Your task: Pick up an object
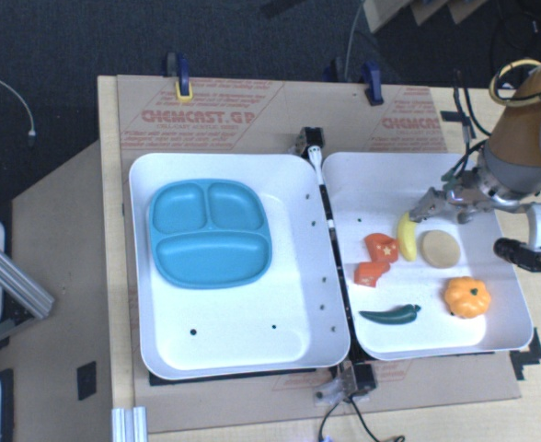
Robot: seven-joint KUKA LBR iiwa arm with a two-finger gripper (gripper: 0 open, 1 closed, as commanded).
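We see a blue divided plate [212, 232] toward the left bin's [151, 320] far-left corner, red pieces [376, 257], banana [407, 237], green pepper [390, 314], beige round [440, 249], orange pumpkin [466, 296] mid right bin [362, 184], gripper [454, 201] near its far-right edge, grip state unclear to us.

Right bin [381, 339] holds a banana [406, 237], round beige piece [441, 249], seemingly two tomato pieces [376, 258], green pepper [390, 314], orange pumpkin [466, 296].
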